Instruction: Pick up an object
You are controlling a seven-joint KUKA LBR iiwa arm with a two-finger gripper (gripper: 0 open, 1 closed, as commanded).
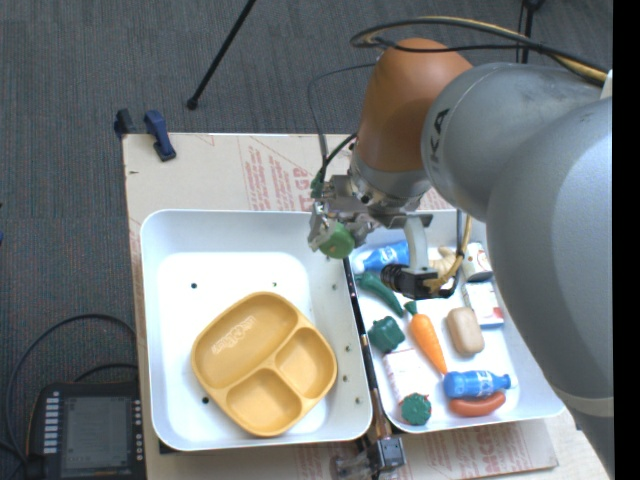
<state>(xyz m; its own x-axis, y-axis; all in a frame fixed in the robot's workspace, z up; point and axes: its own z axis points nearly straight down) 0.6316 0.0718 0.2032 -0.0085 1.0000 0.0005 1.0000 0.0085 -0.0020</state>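
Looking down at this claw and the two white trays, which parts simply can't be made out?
- The claw: the grey arm hides its top, and its tips blur against a small round green object, so a grip cannot be judged.
- The right shallow white bin: the arm hides its far right side.
- The flat white card: print too small to read.
- The yellow three-compartment plastic plate: embossed lettering illegible.

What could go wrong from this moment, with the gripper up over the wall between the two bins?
The small round green object sits at the gripper; a weak grip could drop it onto the divide between the left white bin and right white bin. A drop leftward could land it near the yellow three-compartment plastic plate.
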